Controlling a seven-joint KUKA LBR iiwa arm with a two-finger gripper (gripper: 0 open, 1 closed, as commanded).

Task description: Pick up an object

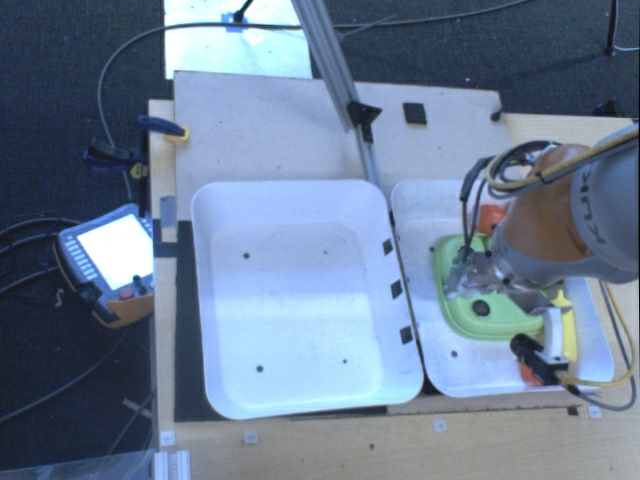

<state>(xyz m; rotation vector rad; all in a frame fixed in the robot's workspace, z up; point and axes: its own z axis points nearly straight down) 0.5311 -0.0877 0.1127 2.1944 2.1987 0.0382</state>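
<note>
The claw point(468, 280) sits over the green object point(505, 323) in the right bin point(415, 218). Its opening cannot be told.

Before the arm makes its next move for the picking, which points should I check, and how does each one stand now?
1. The tool is over the right bin: ok.
2. The green object lies in that bin, just under the tool: ok.
3. The green object is apart from the bin's left wall: ok.
4. The tool has a grip on the green object: cannot tell, the wrist covers the place of contact.
5. The orange object is out of the tool's way: cannot tell, the arm hides most of it.
</note>
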